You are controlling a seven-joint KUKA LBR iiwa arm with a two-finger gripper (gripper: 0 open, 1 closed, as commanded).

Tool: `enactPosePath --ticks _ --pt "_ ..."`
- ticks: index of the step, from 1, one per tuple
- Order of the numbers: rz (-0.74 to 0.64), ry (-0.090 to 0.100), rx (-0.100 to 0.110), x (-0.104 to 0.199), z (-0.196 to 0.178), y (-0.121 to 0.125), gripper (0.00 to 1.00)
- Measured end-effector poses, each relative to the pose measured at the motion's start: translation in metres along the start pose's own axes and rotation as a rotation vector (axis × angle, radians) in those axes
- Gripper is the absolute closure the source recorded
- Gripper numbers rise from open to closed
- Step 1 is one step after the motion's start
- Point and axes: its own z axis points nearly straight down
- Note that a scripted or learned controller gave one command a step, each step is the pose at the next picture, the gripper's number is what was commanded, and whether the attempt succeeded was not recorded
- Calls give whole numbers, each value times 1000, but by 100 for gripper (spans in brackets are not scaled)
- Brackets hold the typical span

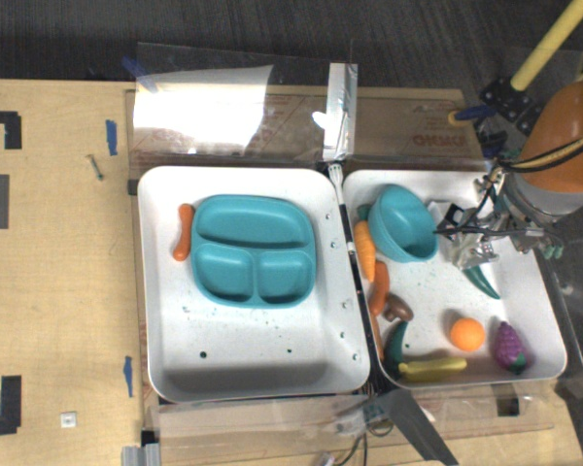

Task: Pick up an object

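Camera view, nearest edge first: a yellow banana-shaped toy (432, 365) lies along the front wall of the right white bin (549, 299), with a dark green curved toy (395, 338) just left of it, a purple bunch of toy grapes (510, 346) to its right and an orange ball (466, 334) just behind. A small brown mushroom-like piece (398, 308) sits beside two orange carrot-shaped toys (370, 260) lined up along the left wall. Farther back, a teal plastic bowl (404, 223) rests tilted near the bin's rear left corner. The gripper (474, 252) hangs over the middle of this bin — whether its fingers are spread or closed cannot be told, and a teal sliver (484, 280) lies just below it. In the left white bin (165, 338), a teal divided plastic tray (254, 249) sits with an orange sausage-shaped toy (184, 231) beside its left edge.
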Motion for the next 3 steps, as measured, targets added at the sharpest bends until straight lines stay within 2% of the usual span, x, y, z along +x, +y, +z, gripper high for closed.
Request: enactPosePath --ticks 1,2,3 --pt "197 15 -6 -62 16 14 100" --pt "-78 17 -8 -69 16 40 100" --pt "-78 19 -9 -69 17 40 0"
